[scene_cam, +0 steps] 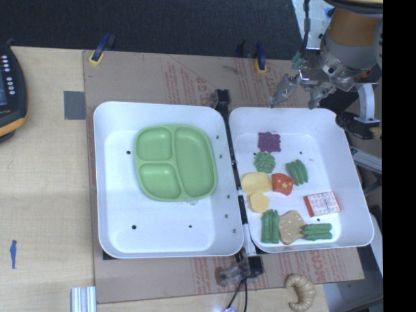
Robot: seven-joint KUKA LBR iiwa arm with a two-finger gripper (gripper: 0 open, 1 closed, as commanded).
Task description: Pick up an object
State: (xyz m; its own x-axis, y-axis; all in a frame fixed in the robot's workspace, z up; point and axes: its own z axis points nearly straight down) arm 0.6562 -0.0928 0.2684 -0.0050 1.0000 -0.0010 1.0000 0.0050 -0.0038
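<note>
My gripper (300, 93) hangs open above the far rim of the right bin (344, 174), with nothing between its two fingers. Below it in that bin lie small toy foods: a purple piece (269, 141), a green broccoli (264, 162), a red strawberry (282, 183), a green pod (298, 171), two yellow pieces (255, 182) (259, 203), a red-and-white packet (322, 203), green beans (270, 225), a tan cookie shape (290, 226) and another green piece (318, 231). All rest on the bin floor, apart from the gripper.
The left bin (110, 226) holds a green divided plate (175, 162). A tan croissant-like toy (301, 290) lies on the cardboard in front of the right bin. Clamps (101, 48) (260, 57) hold the cardboard's far edge. A black-and-orange pendant (10, 90) sits at far left.
</note>
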